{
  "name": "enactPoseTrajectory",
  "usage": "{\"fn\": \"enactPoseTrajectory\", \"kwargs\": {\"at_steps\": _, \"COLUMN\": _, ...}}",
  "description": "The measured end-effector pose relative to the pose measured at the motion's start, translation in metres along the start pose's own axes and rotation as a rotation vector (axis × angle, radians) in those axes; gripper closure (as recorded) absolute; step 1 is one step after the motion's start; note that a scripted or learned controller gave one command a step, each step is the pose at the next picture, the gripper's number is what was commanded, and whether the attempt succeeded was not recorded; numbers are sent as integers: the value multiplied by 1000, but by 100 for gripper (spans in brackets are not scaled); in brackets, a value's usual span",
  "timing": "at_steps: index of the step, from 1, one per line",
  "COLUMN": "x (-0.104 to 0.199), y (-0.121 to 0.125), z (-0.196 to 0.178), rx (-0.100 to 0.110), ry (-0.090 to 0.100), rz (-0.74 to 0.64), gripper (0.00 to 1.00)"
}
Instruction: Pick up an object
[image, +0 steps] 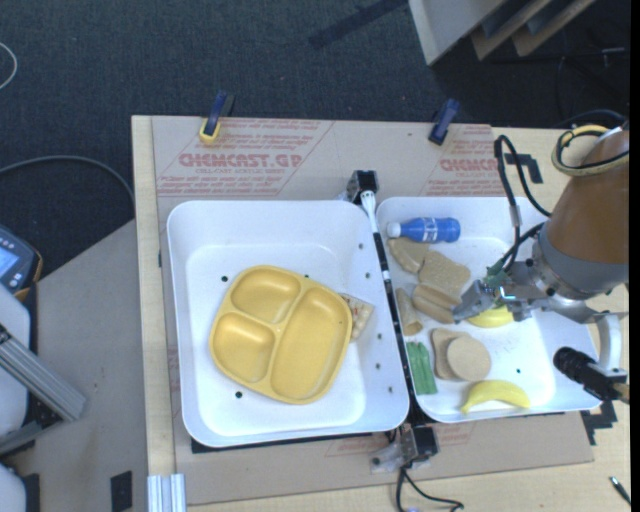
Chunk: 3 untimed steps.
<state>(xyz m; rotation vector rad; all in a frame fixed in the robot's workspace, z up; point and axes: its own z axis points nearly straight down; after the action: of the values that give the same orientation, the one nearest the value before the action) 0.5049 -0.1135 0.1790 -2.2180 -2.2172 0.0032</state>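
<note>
My gripper (492, 298) hangs low over the middle of the right bin (520, 245). A small yellow object (491, 320) lies right beneath it, partly hidden by it. Tan bread-like pieces (432, 277) lie just left of the gripper. A blue bottle (428, 230) rests on its side at the bin's far end. Nearer the front are a round tan disc (467, 357), a green strip (422, 369) and a yellow banana (497, 397). Nothing is visibly lifted off the bin floor.
The left bin (200, 250) holds a yellow divided plate (282, 332) with a small tan item (359, 315) at its right edge. A black divider strip (385, 290) runs between the bins. The arm's orange band (590, 215) and cables (515, 190) overhang the right bin's right side.
</note>
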Motion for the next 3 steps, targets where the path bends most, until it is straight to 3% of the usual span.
{"fn": "enactPoseTrajectory", "kwargs": {"at_steps": 2, "x": 2, "y": 10, "z": 96, "rx": -1, "ry": -1, "rz": 1, "gripper": 0}}
{"fn": "enactPoseTrajectory", "kwargs": {"at_steps": 3, "x": 2, "y": 11, "z": 84, "rx": -6, "ry": -2, "rz": 2, "gripper": 100}}
